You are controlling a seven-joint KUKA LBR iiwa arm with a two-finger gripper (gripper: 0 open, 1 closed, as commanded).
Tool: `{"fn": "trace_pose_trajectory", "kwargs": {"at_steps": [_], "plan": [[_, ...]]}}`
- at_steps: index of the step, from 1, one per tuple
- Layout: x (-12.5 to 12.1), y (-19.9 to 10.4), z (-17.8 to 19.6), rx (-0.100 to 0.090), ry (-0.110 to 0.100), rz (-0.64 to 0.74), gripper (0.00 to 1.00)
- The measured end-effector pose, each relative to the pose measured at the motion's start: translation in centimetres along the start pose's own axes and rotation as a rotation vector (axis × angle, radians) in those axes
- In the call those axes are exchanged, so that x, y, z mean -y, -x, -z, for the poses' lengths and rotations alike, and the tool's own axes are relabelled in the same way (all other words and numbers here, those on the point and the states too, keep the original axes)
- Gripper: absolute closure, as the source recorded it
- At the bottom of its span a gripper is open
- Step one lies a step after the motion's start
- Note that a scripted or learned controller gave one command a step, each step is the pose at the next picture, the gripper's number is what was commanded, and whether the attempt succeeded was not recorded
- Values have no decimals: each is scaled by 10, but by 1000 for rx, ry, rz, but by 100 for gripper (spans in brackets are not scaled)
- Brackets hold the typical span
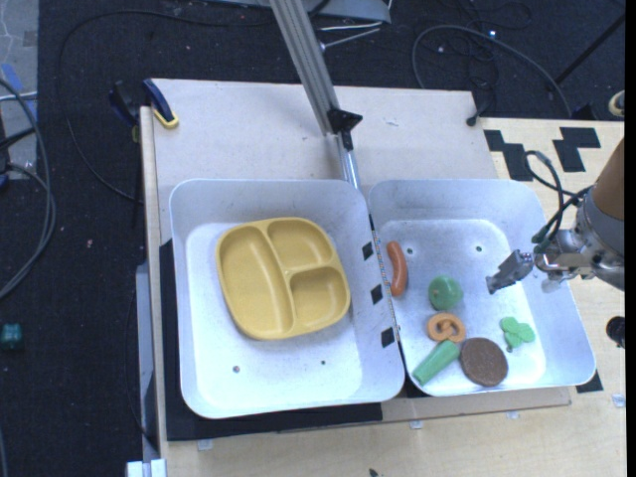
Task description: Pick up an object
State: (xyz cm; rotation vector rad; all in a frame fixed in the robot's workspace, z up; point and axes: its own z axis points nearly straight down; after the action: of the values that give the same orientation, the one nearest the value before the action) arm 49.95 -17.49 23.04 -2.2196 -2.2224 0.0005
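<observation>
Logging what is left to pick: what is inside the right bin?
The right bin holds a hot dog, green ball, pretzel, green stick, brown disc and green leafy piece. The hand covers some floor.

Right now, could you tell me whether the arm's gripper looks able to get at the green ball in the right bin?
Probably yes. The gripper hangs over the right bin, just right of the green ball, with bare bin floor between them. The pretzel lies close below the ball.

The arm point(608, 202) is cut off by the frame's right edge so that little beyond its wrist shows, and the tool point(505, 273) at mid-right is too small and dark to tell how its fingers stand.
</observation>
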Motion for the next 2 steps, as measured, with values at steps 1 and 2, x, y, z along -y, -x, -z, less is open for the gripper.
{"fn": "trace_pose_trajectory", "kwargs": {"at_steps": [1,2], "plan": [[4,2,-64,-2,-6,-3,0],[12,-5,-122,-2,-6,-3,0]]}}
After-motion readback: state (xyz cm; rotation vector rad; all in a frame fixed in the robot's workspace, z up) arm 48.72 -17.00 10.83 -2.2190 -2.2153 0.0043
